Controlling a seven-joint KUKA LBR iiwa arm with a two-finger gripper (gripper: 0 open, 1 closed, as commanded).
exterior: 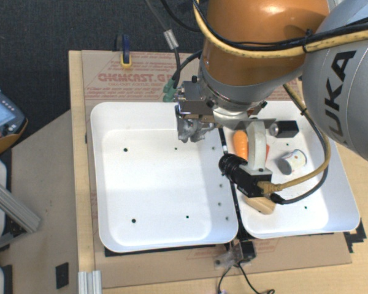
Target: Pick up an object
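My gripper (189, 130) hangs over the far right corner of the left bin (99, 164), close to the wall between the two bins. Nothing shows under it on the white floor. In the right bin (331, 220) lie an orange carrot-shaped piece (240, 143), a small grey and white cylinder (292, 160), a black block (286, 128) and a pale wooden wedge (262, 204) near the front. The arm's wrist hides the far part of the right bin.
Brown cardboard (135, 72) lies under and behind the bins, with a blue and yellow clamp (126, 51) at its far edge. A green connector (168, 91) hangs by the wrist. The left bin's floor shows only small black dots.
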